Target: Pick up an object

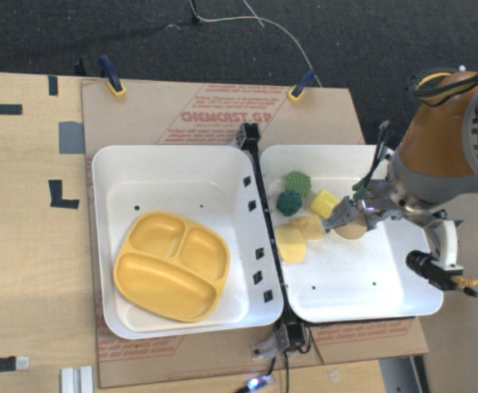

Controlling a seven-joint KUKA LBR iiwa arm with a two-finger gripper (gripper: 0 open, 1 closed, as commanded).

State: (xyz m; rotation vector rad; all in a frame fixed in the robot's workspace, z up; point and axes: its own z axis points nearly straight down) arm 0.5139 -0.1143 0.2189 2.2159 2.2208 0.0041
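End effector (343,217) low in the right bin (386,289), finger state impossible to tell, just right of a yellow block (323,204), green balls (294,191) beyond it, yellow divided plate (171,264) in the left bin (108,178)

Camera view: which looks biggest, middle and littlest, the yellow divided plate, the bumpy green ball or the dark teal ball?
1. Yellow divided plate, by far the biggest.
2. Bumpy green ball.
3. Dark teal ball.
The two balls touch and look nearly alike in size, so their order is unsure.
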